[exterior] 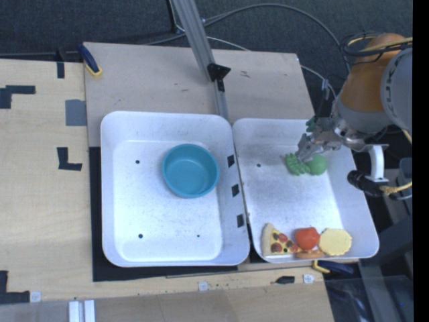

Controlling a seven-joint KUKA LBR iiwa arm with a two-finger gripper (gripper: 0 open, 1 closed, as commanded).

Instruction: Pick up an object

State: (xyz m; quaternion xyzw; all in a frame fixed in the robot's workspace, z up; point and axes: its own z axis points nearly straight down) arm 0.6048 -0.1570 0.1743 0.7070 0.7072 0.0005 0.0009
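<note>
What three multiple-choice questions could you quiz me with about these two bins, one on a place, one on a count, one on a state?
1. Where is the round blue plastic bowl?
A. left white bin
B. right white bin
C. bare bench

2. How many toys lie along the right bin's near edge?
A. one
B. three
C. five

3. How does the bowl sit?
A. upside down
B. on its side
C. upright

Answers: 1 A, it sits mid-left bin. 2 B, pizza slice, red tomato, yellow round piece. 3 C, its hollow faces up.

Green toy (305,164) partly behind fingers (306,149); grip unclear
</note>
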